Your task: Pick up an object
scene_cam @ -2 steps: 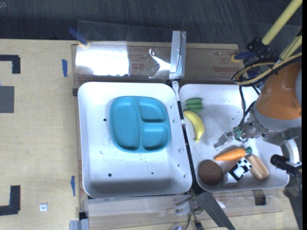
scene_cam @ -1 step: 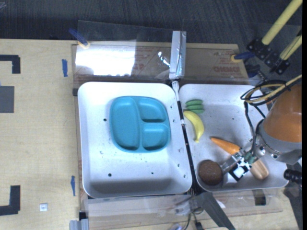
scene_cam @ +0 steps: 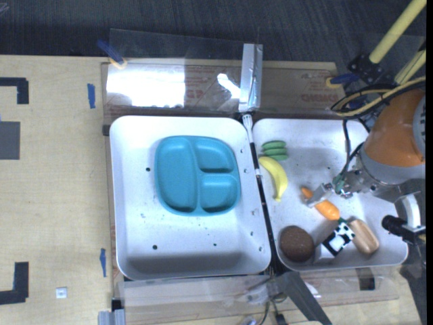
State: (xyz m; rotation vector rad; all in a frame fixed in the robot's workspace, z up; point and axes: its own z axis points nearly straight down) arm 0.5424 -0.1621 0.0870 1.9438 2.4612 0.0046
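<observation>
Gripper [scene_cam: 336, 187], jaw state indeterminate, sits low in the right white bin [scene_cam: 304, 133] just right of the small orange carrot-shaped toy [scene_cam: 327, 210], with the yellow plastic banana [scene_cam: 275, 175] further left.

Toy food in the right bin [scene_cam: 298, 131]
We see a banana [scene_cam: 275, 176] beside green beans [scene_cam: 274, 148], an orange carrot [scene_cam: 327, 210] and a brown ball [scene_cam: 296, 242] nearby.

A blue tray [scene_cam: 197, 175], yellow banana [scene_cam: 275, 175], orange carrot [scene_cam: 327, 210], brown ball [scene_cam: 296, 243] and black-and-white checkered block [scene_cam: 338, 237].
</observation>
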